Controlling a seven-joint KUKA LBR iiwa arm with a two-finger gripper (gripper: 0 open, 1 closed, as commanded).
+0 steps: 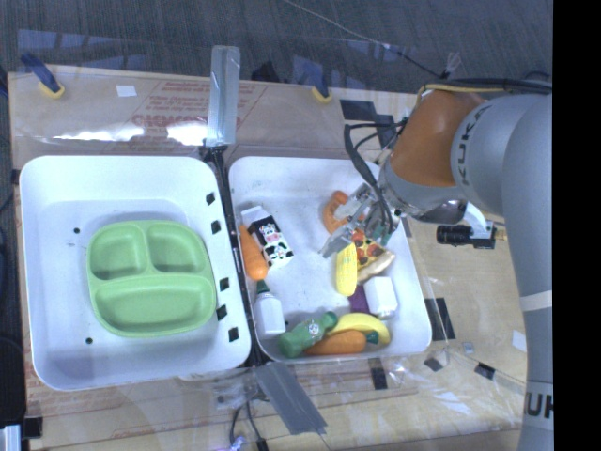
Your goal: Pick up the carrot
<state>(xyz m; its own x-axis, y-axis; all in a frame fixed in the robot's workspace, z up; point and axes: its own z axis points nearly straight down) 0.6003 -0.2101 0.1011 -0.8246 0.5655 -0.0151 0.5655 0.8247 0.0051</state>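
Note:
The carrot (340,343) is an orange piece with a green leafy end (302,337). It lies flat along the front wall of the right bin (300,181), just in front of a yellow banana (362,324). My gripper (357,233) hangs low in the middle right of that bin, well behind the carrot. It is over a yellow corn cob (346,269) and a small multicoloured toy (373,250). Its fingers look open, with nothing held between them. A second orange, carrot-like piece (252,255) leans against the bin's left wall.
The right bin also holds a black-and-white milk carton (268,238), a white bottle (269,313), a white cup (380,296) and an orange item (334,210) behind the gripper. The left bin (56,195) holds a green divided plate (150,277).

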